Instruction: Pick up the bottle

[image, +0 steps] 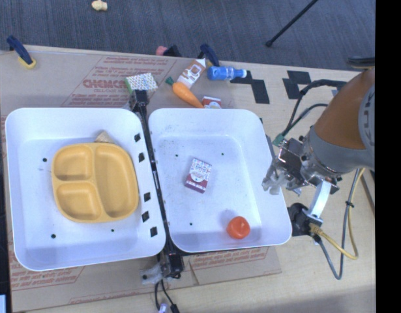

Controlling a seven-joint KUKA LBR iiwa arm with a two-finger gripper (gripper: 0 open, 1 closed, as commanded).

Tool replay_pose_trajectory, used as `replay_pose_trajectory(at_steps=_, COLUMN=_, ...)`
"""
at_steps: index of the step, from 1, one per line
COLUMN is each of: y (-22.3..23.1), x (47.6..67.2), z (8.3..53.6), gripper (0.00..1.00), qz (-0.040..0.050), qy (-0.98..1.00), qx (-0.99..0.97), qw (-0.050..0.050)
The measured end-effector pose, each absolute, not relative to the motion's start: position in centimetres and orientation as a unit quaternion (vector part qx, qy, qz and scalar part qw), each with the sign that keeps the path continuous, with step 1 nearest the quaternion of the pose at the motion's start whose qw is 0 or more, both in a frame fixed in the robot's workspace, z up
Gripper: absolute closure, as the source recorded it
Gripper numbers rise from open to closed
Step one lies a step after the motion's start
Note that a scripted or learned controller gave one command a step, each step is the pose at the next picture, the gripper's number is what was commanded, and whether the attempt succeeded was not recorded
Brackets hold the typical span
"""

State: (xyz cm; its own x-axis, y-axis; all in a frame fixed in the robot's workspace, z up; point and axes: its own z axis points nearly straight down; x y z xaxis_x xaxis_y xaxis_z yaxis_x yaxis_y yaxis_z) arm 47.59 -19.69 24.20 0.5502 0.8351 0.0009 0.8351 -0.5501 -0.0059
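Though task names bottle, bottle (189, 74) lies on its side on counter (57, 77) beyond far edge of right bin (252, 119), beside carrot (186, 94) and blue object (225, 73). Gripper (276, 178) sits over right bin's right rim; how jaws stand, cannot tell. Bottle looks like light, stiff, smooth plastic, perhaps slippery; grasp across body mid-length, not tapered neck.
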Motion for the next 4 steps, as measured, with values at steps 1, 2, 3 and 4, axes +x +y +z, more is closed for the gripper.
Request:
replay_pose_trajectory(at_steps=1, y=-12.7, x=47.6, z=19.2, gripper=1.00, qz=0.0018, qy=-0.457, qx=-0.889, qw=0.003)
replay_pose_trajectory(at_steps=2, y=-7.7, x=47.6, z=19.1, gripper=1.00, qz=0.0018, qy=-0.492, qx=-0.870, qw=0.003)
replay_pose_trajectory(at_steps=3, y=-9.3, x=47.5, z=13.1, gripper=1.00, qz=0.0021, qy=-0.511, qx=-0.859, qw=0.003)
replay_pose_trajectory(at_steps=4, y=-13.8, x=47.5, z=11.5, gripper=1.00, qz=0.0015, qy=-0.562, qx=-0.827, qw=0.004)
